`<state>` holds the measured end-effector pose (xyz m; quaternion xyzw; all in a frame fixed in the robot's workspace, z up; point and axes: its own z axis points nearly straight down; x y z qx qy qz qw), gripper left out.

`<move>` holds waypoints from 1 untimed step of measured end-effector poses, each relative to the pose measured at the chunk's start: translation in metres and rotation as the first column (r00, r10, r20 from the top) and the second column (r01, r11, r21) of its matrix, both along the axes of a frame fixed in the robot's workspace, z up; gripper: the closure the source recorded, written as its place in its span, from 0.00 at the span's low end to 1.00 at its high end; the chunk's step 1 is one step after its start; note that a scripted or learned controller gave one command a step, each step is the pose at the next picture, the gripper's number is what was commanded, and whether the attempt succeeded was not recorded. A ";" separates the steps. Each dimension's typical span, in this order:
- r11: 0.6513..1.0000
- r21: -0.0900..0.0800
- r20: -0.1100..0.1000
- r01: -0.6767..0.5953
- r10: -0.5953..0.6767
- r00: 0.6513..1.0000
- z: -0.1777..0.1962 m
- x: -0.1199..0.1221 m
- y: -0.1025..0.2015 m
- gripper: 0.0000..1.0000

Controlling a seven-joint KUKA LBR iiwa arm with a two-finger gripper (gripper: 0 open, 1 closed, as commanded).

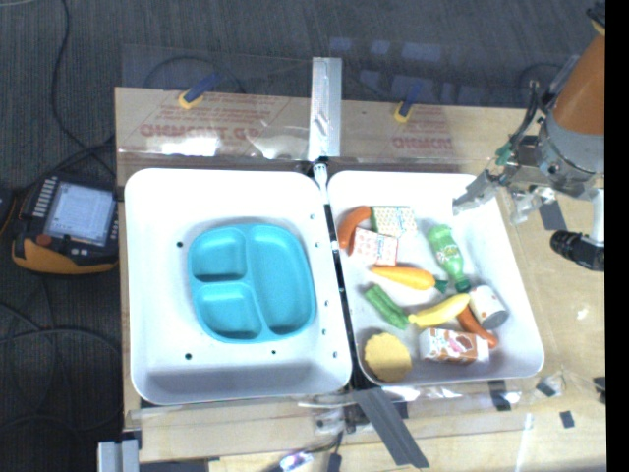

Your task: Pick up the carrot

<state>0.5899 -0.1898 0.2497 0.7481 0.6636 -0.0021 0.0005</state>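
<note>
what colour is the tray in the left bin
Light blue. The tray shows clearly in the camera view.

Carrot (404,277) among toys, right bin (521,293)

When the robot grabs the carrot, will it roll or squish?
Probably rolls: the carrot looks round and tapered, so it may slip from a pinch. It looks like toy plastic, likely stiff and light. A bottle lies close, so a push may nudge it.
</note>
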 end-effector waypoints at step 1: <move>1.000 0.000 -0.002 0.006 -0.006 1.000 -0.041 0.005 0.033 0.00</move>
